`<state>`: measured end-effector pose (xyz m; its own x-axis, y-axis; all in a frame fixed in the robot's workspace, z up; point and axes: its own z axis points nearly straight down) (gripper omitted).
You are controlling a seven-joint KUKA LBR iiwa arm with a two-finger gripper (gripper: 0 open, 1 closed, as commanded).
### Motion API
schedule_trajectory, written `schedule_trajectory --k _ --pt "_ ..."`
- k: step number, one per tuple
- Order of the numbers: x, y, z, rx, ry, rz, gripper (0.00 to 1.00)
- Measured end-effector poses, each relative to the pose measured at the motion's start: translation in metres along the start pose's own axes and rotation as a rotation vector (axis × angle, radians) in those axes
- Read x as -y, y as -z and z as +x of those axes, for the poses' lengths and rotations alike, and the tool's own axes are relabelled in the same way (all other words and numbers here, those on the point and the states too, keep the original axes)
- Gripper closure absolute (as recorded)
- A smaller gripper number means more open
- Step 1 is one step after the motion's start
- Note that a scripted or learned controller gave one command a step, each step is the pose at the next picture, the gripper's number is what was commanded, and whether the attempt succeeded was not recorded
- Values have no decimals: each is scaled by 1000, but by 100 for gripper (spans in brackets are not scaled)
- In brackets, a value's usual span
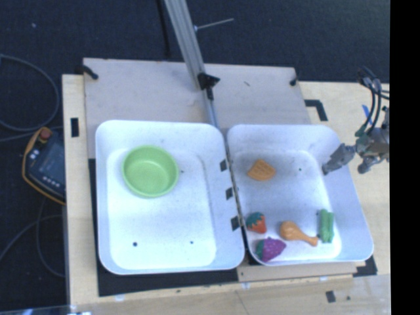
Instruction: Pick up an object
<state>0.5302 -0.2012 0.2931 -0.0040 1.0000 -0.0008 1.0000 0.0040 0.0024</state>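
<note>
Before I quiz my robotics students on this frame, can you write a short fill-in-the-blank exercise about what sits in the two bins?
1. The green bowl sits in the ____ bin.
2. The strawberry lies in the ____ bin.
3. The gripper hovers over the right bin's ____ edge.
4. The purple grapes lie ____ the camera than the orange shell.

Missing words: left; right; right; nearer

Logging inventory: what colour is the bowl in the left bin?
Light green round bowl, clearest in the camera view.
</note>
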Motion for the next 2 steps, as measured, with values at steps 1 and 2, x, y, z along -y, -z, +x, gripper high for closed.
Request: schedule_trajectory --k 1,2 --pt "0 0 0 -1 0 0 0" --pt "3 -62 2 0 -4 6 0"
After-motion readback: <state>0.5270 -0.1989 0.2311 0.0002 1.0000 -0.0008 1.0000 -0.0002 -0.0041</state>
